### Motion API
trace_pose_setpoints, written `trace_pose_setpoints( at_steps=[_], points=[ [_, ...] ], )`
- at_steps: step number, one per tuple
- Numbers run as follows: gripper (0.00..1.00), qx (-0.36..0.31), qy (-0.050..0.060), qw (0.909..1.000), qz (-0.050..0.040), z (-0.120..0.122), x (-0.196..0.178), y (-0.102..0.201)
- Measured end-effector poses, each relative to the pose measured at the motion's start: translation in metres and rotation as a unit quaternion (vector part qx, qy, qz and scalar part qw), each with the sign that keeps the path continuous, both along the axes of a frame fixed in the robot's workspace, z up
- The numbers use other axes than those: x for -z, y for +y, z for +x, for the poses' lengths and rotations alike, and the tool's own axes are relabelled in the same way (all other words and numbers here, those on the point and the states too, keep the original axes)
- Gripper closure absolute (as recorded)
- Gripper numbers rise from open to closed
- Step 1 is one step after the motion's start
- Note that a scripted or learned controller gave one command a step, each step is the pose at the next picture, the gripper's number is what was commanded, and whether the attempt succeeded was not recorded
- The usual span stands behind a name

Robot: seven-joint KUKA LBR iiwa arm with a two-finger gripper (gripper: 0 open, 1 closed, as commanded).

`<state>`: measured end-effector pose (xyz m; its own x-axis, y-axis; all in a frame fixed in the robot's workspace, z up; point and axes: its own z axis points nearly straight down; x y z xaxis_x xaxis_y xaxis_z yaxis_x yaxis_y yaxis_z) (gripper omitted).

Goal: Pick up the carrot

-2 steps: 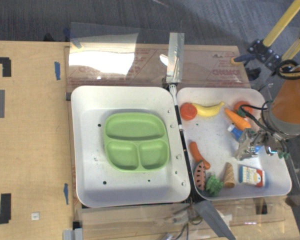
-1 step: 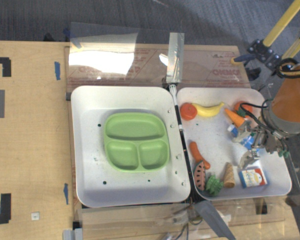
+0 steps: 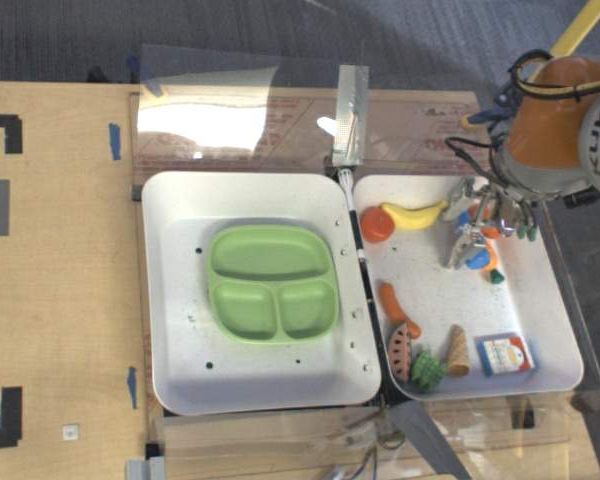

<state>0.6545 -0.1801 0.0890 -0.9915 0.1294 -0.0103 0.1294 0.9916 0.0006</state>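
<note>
I see the end effector (image 3: 472, 240) low in the right bin (image 3: 550, 308), with the carrot (image 3: 493, 259) right at its tip, orange body and green end poking out. I cannot tell whether it is gripping. I judge this the grasp step; next comes a straight lift, clear of the banana (image 3: 416, 216) nearby.

One fixed camera looks down at a slant on the surface (image 3: 50, 268). Both white bins (image 3: 180, 368) sit mid-frame, fairly near.
</note>
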Motion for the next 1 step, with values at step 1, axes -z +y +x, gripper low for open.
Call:
trace_pose_setpoints(
  at_steps=[1],
  points=[
    [0.00, 0.092, 0.001, 0.9958, 0.0032, -0.0362, 0.0007, -0.0061]
  ],
)
